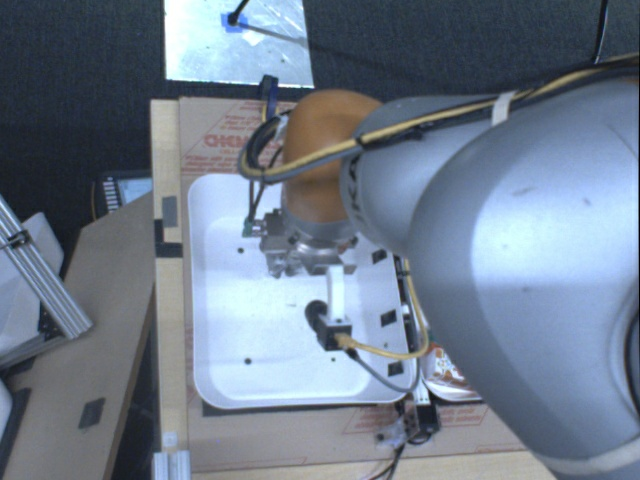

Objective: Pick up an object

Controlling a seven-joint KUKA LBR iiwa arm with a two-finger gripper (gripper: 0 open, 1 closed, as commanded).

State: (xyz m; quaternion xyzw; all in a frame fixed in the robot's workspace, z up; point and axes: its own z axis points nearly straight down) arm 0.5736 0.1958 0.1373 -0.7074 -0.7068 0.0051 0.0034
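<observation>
**Cardboard-topped desk, arm over the left bin**

The desk [215,138] is covered in printed cardboard, with dark carpet beyond its far edge. The left bin [225,313] has open white floor along its left and near rims, dotted with a few small dark specks. The pincer [288,260] hangs over the bin's far middle; whether it is open or closed cannot be told. A printed packet [447,368] peeks from under the arm [500,218] just past the bin's right rim, mostly hidden.

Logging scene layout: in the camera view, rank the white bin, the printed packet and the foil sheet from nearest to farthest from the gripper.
1. white bin, under the gripper.
2. printed packet, lower right, partly hidden by the arm.
3. foil sheet, far top.
</observation>
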